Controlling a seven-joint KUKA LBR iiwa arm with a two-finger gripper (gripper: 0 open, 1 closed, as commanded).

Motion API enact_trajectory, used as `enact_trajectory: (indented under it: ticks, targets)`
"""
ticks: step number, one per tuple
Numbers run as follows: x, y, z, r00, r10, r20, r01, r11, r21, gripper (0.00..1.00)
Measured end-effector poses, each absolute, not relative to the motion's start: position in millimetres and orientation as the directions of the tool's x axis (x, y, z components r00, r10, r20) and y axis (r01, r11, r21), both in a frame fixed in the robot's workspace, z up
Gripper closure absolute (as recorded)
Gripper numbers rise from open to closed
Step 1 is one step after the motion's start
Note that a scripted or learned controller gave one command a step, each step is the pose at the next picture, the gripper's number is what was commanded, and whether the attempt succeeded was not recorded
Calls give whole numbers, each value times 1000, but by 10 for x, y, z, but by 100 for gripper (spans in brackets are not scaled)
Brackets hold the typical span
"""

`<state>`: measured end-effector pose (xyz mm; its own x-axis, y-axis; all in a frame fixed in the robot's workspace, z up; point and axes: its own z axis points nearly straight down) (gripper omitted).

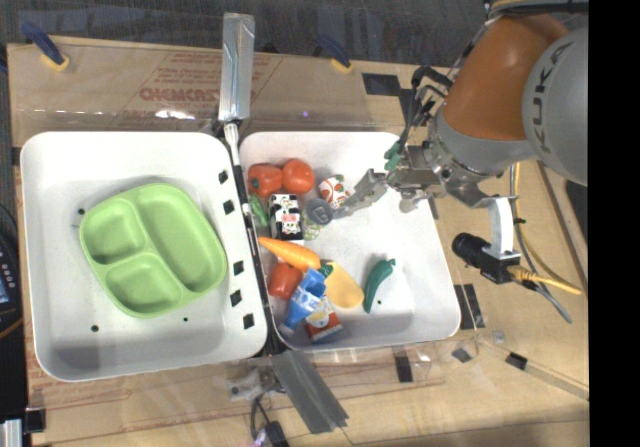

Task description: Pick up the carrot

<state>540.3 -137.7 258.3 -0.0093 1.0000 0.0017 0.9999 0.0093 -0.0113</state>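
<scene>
The carrot (290,252) is not yet picked up: it lies in the right bin (425,290), below and to the left of the gripper (352,197), apart from it, with its tip near the divider. The gripper hovers over the bin's upper middle beside a small round toy (334,191); I cannot tell how wide it stands, and nothing shows held in it. By my reading, the whole approach, grasp and lift remain.

Counted: two white bins, one carrot, two tomatoes (281,178), one cow-patterned block (287,216), one green pepper (379,282), one yellow piece (343,288), one blue bottle (307,299). One green divided plate (152,248) sits in the left bin (50,335).
</scene>
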Motion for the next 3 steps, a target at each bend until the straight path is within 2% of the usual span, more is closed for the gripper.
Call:
enact_trajectory:
  ticks: [1, 2, 3]
  targets:
    - [4961, -1287, 1668, -303, 953, 6, 953, 303, -10, 0]
    - [5022, -1229, 980, -455, 890, -9, 890, 455, 11, 0]
    - [5606, -1116, 910, -403, 915, 0, 915, 403, -1, 0]
